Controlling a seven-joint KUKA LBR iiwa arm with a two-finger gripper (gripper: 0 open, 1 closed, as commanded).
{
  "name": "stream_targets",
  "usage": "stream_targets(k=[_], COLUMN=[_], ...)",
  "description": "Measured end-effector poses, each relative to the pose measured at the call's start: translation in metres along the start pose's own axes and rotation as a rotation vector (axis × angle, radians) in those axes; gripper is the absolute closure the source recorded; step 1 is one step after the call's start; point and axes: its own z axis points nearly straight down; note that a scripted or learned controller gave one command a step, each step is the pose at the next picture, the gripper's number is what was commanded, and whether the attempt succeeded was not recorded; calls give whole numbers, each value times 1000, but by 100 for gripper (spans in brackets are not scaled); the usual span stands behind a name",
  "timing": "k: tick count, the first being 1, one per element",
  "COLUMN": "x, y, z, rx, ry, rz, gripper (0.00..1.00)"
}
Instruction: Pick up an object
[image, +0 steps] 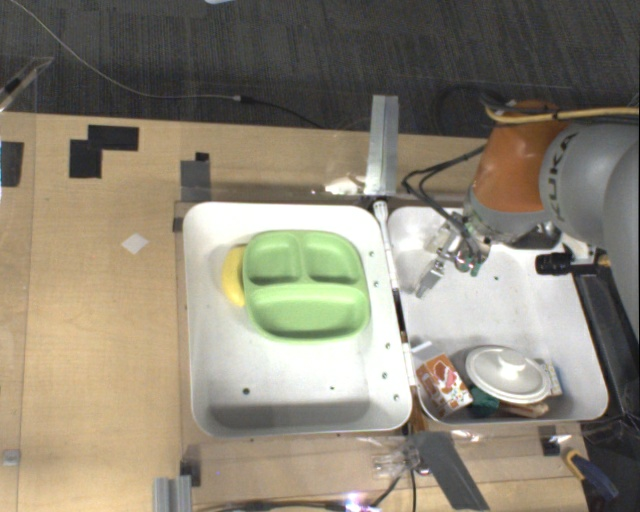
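The gripper (432, 272) hangs low over the bare upper left of the right bin (520, 310), close to the dividing wall; whether it is open or closed I cannot tell. The pickable objects, a white lidded pot (508, 373) and a red snack packet (444, 385), crowd the lower edge of that bin, well apart from it. Descending here would likely grasp nothing or scrape the wall. The green divided tray (303, 284) covers a yellow object (233, 275) in the left bin (290, 390).

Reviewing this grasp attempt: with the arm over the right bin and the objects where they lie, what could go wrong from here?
The gripper hangs over bare floor in the right bin, far from the items, so closing here would likely catch nothing. The white lidded pot and snack packet crowd the near wall, leaving little finger room. The gripper is also near the divider wall.
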Motion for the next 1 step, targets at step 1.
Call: stream_targets(k=[1], x=[-3], y=[2], z=[-14], rx=[-4], ry=[-10], rz=[-5], gripper=[100])
